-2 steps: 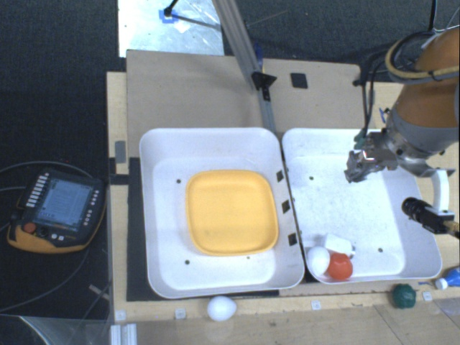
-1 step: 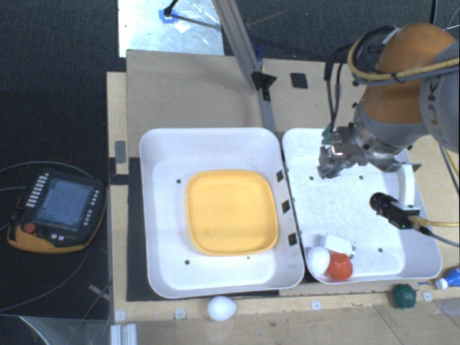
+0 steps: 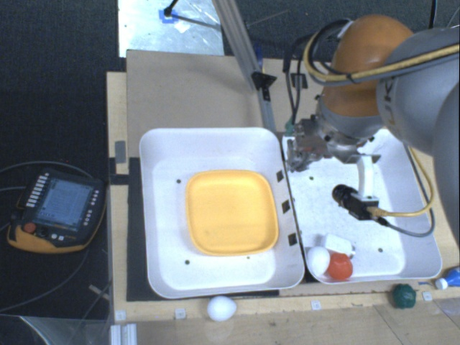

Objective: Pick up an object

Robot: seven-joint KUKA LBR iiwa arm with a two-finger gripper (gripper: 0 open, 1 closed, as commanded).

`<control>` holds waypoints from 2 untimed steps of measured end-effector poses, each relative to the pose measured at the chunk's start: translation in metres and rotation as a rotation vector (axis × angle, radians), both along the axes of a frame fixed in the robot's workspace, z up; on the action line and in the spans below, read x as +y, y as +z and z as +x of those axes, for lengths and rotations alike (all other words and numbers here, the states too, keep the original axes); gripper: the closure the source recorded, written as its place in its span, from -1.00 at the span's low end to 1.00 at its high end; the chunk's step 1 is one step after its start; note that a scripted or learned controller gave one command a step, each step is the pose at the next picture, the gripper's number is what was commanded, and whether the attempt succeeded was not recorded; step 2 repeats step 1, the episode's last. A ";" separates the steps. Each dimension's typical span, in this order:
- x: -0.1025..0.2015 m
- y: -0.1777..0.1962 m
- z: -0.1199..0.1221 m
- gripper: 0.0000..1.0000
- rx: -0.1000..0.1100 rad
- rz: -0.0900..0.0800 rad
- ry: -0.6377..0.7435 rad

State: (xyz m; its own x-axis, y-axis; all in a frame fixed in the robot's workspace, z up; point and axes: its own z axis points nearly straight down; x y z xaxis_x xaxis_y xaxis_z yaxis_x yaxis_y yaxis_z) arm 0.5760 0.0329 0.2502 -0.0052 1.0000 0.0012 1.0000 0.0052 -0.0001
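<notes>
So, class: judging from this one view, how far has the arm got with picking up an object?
Done: the gripper has reached the right bin, near its upper left corner. In hand: nothing visible. Left: the grasp itself; the white ball and orange ball lie at the near edge, the yellow plate in the left bin.

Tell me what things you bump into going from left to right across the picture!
Teach pendant → yellow plate in the left bin → gripper → white egg-like ball → red ball → green ball.
</notes>
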 end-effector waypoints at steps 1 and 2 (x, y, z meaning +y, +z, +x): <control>0.043 0.005 0.023 1.00 -0.001 0.000 -0.001; 0.043 0.005 0.023 1.00 -0.001 0.000 -0.001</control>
